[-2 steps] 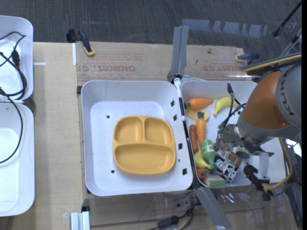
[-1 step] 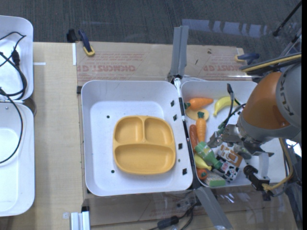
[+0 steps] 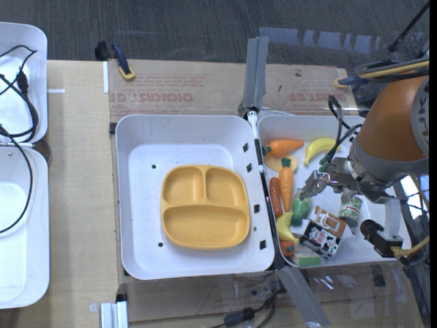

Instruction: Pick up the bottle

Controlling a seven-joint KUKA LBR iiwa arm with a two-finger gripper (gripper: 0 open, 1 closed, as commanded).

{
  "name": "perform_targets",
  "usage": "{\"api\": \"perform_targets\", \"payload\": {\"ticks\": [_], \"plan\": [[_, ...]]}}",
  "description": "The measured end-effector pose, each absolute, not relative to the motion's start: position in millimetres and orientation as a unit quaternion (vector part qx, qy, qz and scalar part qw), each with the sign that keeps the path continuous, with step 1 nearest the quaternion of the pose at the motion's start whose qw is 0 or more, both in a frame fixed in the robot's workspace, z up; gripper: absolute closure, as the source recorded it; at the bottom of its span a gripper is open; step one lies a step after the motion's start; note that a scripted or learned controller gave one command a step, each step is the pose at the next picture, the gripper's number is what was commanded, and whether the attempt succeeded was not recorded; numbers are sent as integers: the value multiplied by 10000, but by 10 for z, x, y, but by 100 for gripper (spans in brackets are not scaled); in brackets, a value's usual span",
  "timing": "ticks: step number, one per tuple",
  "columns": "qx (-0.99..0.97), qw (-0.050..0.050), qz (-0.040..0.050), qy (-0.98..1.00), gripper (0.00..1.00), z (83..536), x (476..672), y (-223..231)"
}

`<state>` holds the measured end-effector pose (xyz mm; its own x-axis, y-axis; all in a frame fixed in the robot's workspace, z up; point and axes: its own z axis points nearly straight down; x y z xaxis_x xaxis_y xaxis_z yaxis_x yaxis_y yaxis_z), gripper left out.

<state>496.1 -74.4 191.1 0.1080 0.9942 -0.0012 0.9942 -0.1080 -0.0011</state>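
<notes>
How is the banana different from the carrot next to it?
The banana is yellow and curved; the carrot is orange, straight and pointed at one end. The banana lies nearer the arm's side of the right bin, the carrot nearer the wall between the bins. Both look like toy food and lie flat at the far end of the same bin.

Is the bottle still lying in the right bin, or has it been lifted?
In the bin, as far as the view shows. The bottle sits low on the right bin's floor, beside the gripper, not between its fingers.
</notes>
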Motion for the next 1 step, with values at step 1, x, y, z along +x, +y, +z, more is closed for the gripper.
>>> {"api": "perform_targets", "payload": {"ticks": [1], "plan": [[-7920,-2,4,-6106,0,1912,4931,-743]]}}
